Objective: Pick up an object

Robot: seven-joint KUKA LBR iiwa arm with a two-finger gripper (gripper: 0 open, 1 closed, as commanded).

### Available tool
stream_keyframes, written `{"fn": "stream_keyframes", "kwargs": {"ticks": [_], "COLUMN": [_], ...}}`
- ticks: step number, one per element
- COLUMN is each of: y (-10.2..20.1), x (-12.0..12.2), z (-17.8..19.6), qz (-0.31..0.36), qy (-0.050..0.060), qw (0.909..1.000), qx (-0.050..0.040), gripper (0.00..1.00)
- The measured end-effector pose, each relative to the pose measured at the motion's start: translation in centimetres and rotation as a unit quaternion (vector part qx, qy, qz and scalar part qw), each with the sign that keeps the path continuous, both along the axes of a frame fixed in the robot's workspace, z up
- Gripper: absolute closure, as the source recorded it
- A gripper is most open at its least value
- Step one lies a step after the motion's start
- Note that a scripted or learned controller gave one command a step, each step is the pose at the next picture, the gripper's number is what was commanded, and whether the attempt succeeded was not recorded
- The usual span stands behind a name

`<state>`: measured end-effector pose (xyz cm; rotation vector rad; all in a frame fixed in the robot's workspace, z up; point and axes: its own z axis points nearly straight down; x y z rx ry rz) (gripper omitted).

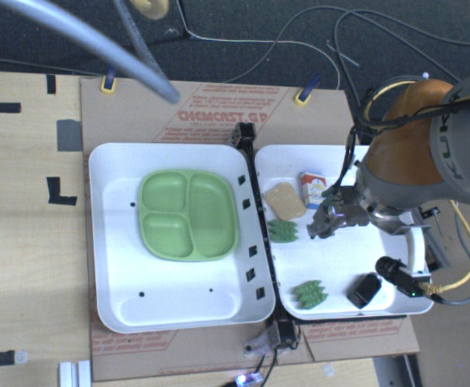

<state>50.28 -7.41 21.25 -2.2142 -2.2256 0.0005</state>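
Note:
My gripper hangs low over the middle of the right bin, reaching in from the right under the orange-banded wrist. Just to its left lie a tan bread-like piece and a small green leafy toy. Behind the fingers, a white carton with red and blue print stands near the bin's far side. Another green leafy toy and a black block rest near the front edge. Nothing shows between the fingers.
The left bin holds a green divided plate. A black clip divider runs between the bins. Cables trail across the dark floor behind the bench.

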Motion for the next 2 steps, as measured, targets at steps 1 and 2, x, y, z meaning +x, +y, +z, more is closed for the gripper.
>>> {"fn": "stream_keyframes", "kwargs": {"ticks": [1, 2], "y": [5.1, 10.6], "x": [0.5, 0.1], "z": [1.2, 1.0], "qz": [0.0, 0.0], "qy": [-0.001, 0.0], "qw": [1.0, 1.0], "qx": [-0.0002, -0.0003], "gripper": [1.0, 1.0]}}
